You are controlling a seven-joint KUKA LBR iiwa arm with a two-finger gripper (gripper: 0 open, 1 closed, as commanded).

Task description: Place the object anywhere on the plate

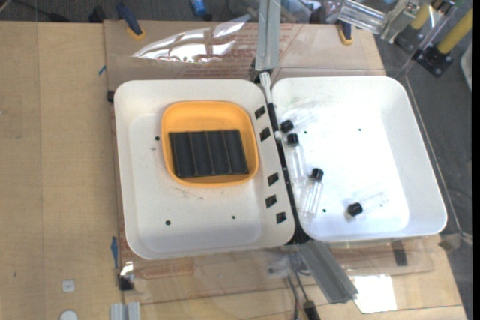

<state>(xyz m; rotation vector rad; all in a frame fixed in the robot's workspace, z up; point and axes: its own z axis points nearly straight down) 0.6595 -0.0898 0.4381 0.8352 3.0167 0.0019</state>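
A ribbed black object (208, 154) is seen lying flat on the orange plate (174, 120), left of frame, probably already placed; finger state cannot be told.

A flat black ribbed rectangular object (208, 154) lies on the rounded orange plastic plate (210, 115) in the left shallow white bin (142, 228), while at three o'clock the right shallow white bin (390, 116) holds four clear black-capped vials (313, 187) scattered toward its nine o'clock side.
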